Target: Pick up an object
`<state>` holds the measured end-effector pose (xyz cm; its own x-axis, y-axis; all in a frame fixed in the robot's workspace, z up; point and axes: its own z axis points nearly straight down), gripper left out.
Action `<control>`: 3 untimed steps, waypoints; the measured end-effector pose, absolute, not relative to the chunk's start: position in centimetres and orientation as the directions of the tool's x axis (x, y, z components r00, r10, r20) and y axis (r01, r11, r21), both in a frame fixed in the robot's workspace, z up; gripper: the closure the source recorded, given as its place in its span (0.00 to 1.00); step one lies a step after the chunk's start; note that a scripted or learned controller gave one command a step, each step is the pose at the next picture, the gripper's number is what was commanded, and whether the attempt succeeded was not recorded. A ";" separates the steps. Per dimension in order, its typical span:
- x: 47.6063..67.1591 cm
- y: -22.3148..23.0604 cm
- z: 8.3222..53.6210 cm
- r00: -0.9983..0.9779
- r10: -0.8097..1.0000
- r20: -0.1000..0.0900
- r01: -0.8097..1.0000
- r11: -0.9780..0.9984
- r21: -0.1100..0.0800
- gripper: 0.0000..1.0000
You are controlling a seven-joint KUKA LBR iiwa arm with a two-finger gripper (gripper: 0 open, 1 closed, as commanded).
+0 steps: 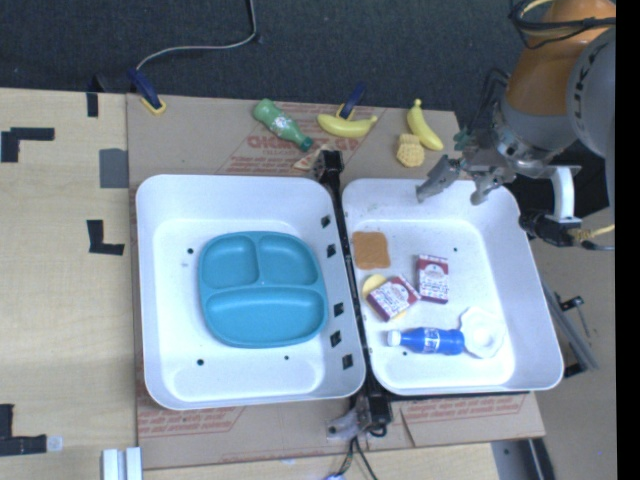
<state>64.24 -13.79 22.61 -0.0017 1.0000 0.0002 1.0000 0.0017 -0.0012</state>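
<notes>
The gripper (pixel 459 186), fingers spread and empty, hovers over the right bin's (pixel 527 280) far rim, presumably poised for choosing an object.

Light wooden bench (pixel 60 298) under brown cardboard (pixel 200 148), dark carpet (pixel 350 28) beyond, a cable (pixel 235 28) trailing across it

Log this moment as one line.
pincer: open, above right bin's far edge | holding: nothing | blue bottle: in bin

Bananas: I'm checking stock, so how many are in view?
2, both on the cardboard behind the bins: one banana beside the green bottle, another banana further right.
</notes>
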 end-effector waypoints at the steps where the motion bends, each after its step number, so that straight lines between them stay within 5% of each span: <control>1: 63.5 -10.0 12.6 -0.001 1.000 0.001 1.000 0.001 -0.004 0.00; 3: 64.3 -9.7 8.6 -0.002 1.000 -0.002 1.000 0.002 0.002 0.00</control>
